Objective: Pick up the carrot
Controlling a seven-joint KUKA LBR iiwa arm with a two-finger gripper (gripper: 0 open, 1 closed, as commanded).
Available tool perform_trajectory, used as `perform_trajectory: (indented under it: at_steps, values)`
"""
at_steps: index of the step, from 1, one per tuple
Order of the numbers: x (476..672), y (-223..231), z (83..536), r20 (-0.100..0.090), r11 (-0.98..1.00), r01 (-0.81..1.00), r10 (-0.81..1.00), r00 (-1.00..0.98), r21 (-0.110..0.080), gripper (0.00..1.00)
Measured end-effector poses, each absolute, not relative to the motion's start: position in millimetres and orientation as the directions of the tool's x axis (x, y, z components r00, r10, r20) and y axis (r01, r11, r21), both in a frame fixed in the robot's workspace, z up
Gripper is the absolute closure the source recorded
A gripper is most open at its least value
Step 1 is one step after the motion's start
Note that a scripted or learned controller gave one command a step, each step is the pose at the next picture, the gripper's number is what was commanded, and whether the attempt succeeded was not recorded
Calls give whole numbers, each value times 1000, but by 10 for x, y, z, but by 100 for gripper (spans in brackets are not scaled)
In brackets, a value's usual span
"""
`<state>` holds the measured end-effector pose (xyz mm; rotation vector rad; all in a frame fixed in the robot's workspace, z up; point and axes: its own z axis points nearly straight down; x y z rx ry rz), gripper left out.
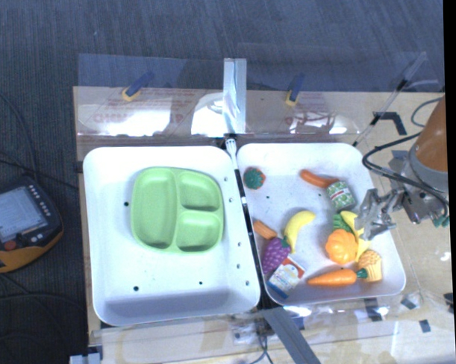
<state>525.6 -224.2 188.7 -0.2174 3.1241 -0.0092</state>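
The carrot (334,277) lies on its side by the near wall of the right bin (305,154), green tip toward a small corn cob (371,263) just beside it. Taking the yellow banana (297,226) as the mark: one purple grape bunch (274,252) and one small carton (287,276) sit nearer the camera than it, the carton's print too small to read; one orange pepper (340,245) lies beside it toward the arm; a second orange carrot-like piece (316,178) and one green-labelled can (340,194) lie beyond it. The gripper (370,217) hovers past the pepper at the bin's edge, fingers apparently spread, gripping nothing. The left bin (112,278) carries one green divided plate (177,208).
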Motion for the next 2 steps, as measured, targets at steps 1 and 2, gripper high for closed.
perform_trajectory:
  at_steps: [1, 2]
  values:
    - [5102, -2228, 3282, -7, 862, -507, -507, -862, -6, 100]
    - [4996, -2221, 2790, -3, 552, -834, -834, -552, 2, 100]
